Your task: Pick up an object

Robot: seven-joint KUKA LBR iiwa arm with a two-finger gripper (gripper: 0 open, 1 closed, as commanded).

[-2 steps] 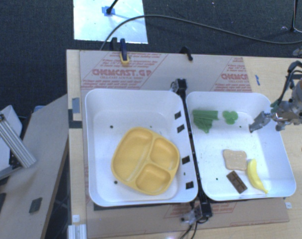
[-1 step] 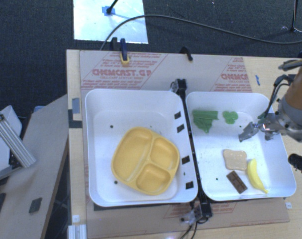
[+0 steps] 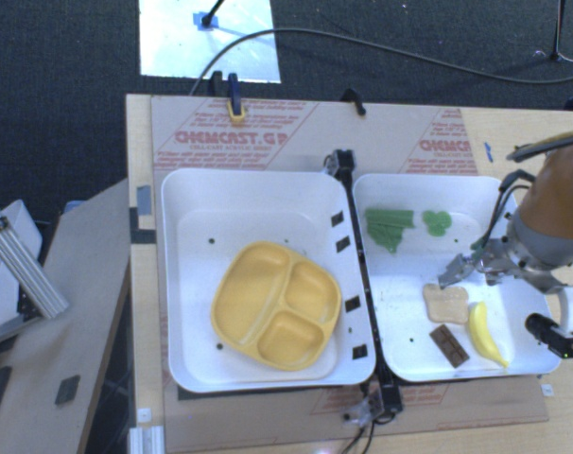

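The right bin (image 3: 400,353) holds a green leafy piece (image 3: 389,226), a small green broccoli-like piece (image 3: 438,221), a tan slice of toast (image 3: 445,304), a brown chocolate bar (image 3: 449,345) and a yellow banana (image 3: 485,335). My gripper (image 3: 464,270) hangs over the right bin's middle right, just above the toast's far edge and left of the orange wrist band (image 3: 556,197). Nothing shows between its tips.
A yellow divided tray (image 3: 277,304) lies in the left bin (image 3: 187,253). A black divider with clips (image 3: 355,272) runs between the bins. A black fitting (image 3: 549,334) of the arm sticks out near the right bin's front right corner.
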